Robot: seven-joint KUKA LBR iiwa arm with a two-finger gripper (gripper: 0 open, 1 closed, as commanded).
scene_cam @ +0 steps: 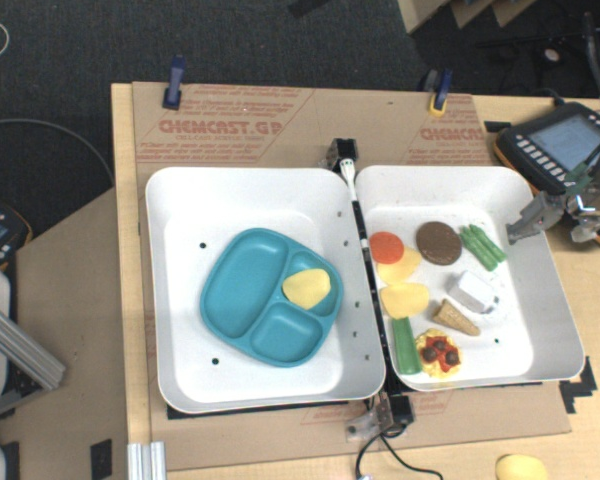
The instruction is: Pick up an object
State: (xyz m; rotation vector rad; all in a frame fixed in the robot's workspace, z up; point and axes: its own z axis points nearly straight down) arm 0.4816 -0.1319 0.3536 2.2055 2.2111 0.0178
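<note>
The right bin (525, 338) holds several toy foods: an orange disc (386, 247), a brown round cookie (439, 242), a green pod (482, 246), a yellow piece (405, 299), a white block (474, 292), a tan wedge (456, 317), a green stick (405, 346) and a small pizza piece (438, 353). My gripper (528, 223) hangs over the right bin's far right rim, right of the green pod and apart from every item. In the left bin (170, 268) lies a teal divided plate (265, 298) with a pale yellow piece (306, 287) in one compartment.
A black hand-held controller (555, 148) lies on the bench behind the gripper. Blue clamps (173, 81) (439, 90) pin the cardboard at the back edge. A yellow ball (520, 466) sits at the bench's front right. A black divider strip (358, 230) runs between the bins.
</note>
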